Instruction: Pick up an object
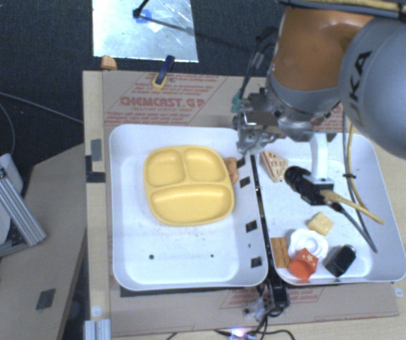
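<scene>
Camera view puts the gripper (249, 142) low at the divider between both bins, just beside a waffle-patterned wedge (274, 166) in the right bin (383, 197); whether it grips anything I cannot tell, and descending there risks striking the divider instead

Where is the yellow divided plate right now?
The yellow divided plate lies in the left bin, toward its upper middle, near the divider between bins.
</scene>
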`<state>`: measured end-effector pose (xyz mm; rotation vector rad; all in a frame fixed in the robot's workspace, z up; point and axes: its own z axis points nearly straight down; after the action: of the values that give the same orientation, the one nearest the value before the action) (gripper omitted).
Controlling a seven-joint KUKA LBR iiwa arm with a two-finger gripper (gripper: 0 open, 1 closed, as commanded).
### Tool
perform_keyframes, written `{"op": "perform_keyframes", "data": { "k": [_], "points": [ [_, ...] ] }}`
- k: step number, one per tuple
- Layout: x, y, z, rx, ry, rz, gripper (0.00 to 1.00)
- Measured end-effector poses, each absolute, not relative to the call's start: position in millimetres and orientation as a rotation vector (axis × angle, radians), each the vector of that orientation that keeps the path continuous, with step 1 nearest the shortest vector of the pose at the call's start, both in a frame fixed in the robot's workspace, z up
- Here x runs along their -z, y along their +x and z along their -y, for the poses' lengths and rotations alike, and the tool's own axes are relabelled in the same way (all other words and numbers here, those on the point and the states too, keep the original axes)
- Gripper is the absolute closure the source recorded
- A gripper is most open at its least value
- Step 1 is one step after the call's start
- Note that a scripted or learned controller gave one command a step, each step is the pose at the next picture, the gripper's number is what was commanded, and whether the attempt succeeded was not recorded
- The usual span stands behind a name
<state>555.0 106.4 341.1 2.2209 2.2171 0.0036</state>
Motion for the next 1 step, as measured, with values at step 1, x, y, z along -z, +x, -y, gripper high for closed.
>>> {"op": "perform_keyframes", "data": {
  "k": [1],
  "points": [
    [-384.5, 527.3, -76.6, -0.008, 2.220, -2.218, 1.00]
  ]
}}
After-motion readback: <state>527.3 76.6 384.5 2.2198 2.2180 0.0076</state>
